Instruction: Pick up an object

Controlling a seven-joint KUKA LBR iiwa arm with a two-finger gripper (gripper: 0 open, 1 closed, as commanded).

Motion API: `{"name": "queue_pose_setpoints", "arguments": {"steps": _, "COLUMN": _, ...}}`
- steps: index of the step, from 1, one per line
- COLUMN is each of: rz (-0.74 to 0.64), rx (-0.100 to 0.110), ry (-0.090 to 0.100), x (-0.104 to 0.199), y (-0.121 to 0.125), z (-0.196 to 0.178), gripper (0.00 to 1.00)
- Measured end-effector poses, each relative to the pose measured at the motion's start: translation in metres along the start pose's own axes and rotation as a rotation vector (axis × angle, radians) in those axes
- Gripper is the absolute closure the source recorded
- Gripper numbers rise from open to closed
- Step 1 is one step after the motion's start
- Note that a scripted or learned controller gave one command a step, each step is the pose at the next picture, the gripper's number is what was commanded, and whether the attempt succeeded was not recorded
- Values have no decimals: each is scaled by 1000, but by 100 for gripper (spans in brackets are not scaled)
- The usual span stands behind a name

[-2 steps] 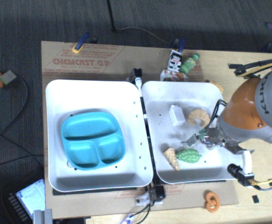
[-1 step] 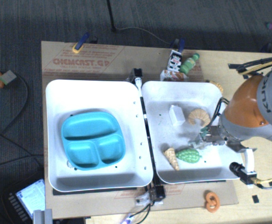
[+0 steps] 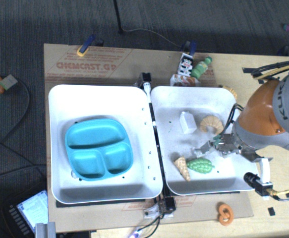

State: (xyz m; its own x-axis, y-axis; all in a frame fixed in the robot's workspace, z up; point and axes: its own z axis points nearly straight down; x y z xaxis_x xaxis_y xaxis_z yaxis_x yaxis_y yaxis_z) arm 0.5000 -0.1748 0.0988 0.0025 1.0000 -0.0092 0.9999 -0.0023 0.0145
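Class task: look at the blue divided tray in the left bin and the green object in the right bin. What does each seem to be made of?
Blue divided tray: probably moulded plastic, smooth with a soft sheen; even colour, rounded compartment edges.
Green object: likely plastic or rubber, bumpy and matte; too small to be sure.

"CHEMCAST GP" in red on the brown board (image 3: 87,66); "KU" on arm (image 3: 275,110)

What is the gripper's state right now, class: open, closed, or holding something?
Gripper: low in the right bin, just above the green toy; open or closed cannot be told, and nothing is seen held.
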Motion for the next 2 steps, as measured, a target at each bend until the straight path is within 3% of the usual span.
{"name": "queue_pose_setpoints", "arguments": {"steps": 1, "rz": -1, "rx": 8, "ry": 4, "x": 47, "y": 19, "z": 11, "gripper": 0}}
{"name": "queue_pose_setpoints", "arguments": {"steps": 2, "rz": -1, "rx": 2, "ry": 2, "x": 72, "y": 2, "z": 10, "gripper": 0}}
